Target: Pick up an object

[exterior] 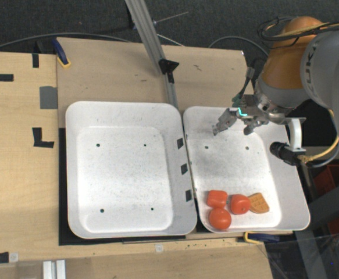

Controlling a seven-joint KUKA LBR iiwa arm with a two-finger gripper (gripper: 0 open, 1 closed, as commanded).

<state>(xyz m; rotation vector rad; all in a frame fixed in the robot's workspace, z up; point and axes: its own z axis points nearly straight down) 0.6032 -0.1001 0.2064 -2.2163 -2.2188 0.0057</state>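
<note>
Three round red pieces [222, 207] and an orange-brown wedge [259, 203] cluster at the lower right of the frame (in the right bin [285, 173]). Above them the gripper [235, 125] hangs with fingers spread, grasping nothing.

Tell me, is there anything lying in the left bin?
No, the left bin shows bare white floor; the red pieces lie in the right bin.

Robotics lab: plywood table [117, 77] marked with black tape, two white bins [122, 167] side by side, aluminium camera pole [149, 31], loose cables, industrial arm [300, 57] at right.
</note>
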